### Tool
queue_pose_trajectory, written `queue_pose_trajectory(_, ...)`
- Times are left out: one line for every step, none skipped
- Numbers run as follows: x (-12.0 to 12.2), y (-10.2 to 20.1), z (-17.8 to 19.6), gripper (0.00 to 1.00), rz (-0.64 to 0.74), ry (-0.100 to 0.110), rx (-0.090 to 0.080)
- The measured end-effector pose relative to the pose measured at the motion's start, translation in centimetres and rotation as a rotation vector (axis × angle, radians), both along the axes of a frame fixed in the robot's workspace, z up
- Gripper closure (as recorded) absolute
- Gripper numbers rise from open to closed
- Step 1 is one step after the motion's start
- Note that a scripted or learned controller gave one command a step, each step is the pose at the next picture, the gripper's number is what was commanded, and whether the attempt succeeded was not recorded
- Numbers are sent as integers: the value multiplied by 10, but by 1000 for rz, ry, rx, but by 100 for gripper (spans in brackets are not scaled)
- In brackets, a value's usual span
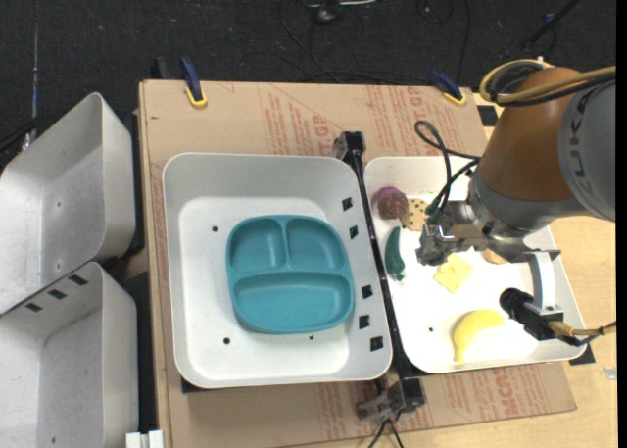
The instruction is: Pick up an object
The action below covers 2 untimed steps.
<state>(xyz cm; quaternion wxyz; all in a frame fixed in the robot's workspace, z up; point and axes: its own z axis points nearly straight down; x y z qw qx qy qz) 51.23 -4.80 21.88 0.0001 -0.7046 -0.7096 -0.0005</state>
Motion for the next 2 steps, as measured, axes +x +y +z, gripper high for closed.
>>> queue_pose_trajectory(22, 57, -1, 100, 0, -2, -1)
queue_pose_trajectory(38, 120, 2, 100, 1, -2, 1)
